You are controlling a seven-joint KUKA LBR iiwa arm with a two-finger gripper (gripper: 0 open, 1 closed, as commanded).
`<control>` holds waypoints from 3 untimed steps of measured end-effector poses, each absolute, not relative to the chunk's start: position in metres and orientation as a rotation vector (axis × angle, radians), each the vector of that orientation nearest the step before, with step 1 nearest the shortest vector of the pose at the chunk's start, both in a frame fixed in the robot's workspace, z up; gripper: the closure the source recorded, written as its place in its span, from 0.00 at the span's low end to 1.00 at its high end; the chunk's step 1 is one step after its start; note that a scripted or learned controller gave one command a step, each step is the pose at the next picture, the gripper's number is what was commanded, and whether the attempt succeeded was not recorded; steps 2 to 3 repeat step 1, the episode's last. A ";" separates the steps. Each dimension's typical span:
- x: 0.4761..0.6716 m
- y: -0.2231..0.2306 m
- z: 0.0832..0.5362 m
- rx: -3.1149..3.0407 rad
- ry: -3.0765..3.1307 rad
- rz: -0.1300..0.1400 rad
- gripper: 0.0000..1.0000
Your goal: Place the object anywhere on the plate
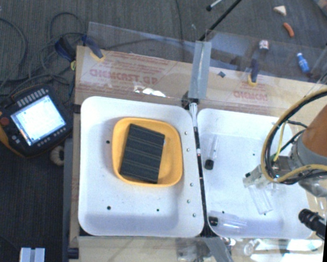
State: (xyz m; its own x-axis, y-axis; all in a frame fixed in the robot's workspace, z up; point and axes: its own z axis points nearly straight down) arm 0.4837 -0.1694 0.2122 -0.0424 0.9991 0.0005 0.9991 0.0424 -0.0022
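A dark ribbed block (143, 153) lies flat on the yellow plate (174, 168) in the left bin (88, 201), its long sides running up and down the view. The pincer (261, 188) is over the right bin (233, 135), well apart from the block, across the divider between the bins. Its clear fingers blur together, so I cannot tell how far they are spread.

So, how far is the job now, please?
It looks done: the dark ribbed block lies flat on the yellow plate in the left bin. Nothing seems in hand; the gripper hangs over the right bin. Nothing appears left.
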 end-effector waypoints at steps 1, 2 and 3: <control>0.484 -0.169 0.212 -2.173 -2.267 0.002 0.00; 0.484 -0.169 0.212 -2.173 -2.267 0.002 0.00; 0.484 -0.169 0.212 -2.173 -2.267 0.002 0.00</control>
